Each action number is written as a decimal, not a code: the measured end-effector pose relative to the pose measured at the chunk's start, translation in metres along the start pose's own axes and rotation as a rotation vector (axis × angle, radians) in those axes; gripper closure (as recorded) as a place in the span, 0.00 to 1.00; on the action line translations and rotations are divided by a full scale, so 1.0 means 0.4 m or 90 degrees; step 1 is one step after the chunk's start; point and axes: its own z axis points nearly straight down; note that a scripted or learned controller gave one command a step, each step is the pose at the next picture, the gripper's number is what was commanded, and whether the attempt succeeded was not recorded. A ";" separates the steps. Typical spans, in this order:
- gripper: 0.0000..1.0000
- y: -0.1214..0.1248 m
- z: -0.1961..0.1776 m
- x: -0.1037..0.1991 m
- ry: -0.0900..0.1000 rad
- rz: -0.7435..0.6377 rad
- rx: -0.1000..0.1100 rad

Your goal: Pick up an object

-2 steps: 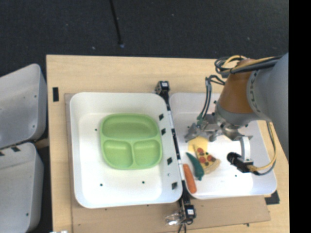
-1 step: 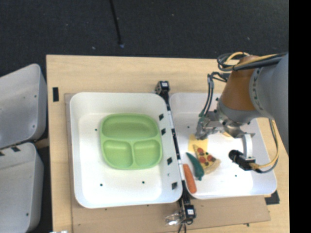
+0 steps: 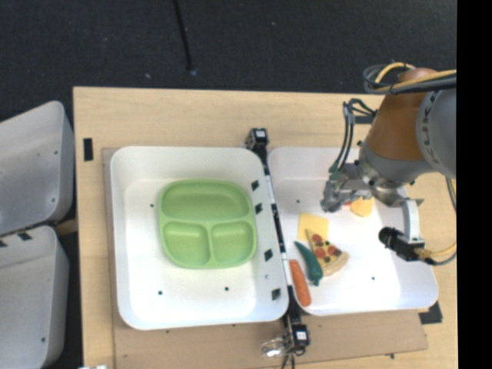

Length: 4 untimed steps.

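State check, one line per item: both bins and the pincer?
Green tray: flat, upright, in the left bin.
Yellow wedge: flat in the right bin.
Pizza slice: flat, beside a green piece.
Carrot: flat by the divider.
Orange-yellow piece: beside the pincer.
Pincer: low over the right bin.

Two bins (image 3: 138, 298), one green plate (image 3: 207, 223)

A robotics lab or test cell: a plain wooden counter (image 3: 192, 118) stands on dark carpet (image 3: 231, 29), carrying two shallow white bins (image 3: 123, 229) clamped side by side. Toy food (image 3: 327, 254) lies in the right bin (image 3: 400, 283), under a cabled industrial arm (image 3: 400, 129).
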 end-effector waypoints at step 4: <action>1.00 -0.047 -0.225 0.272 0.001 -0.008 0.003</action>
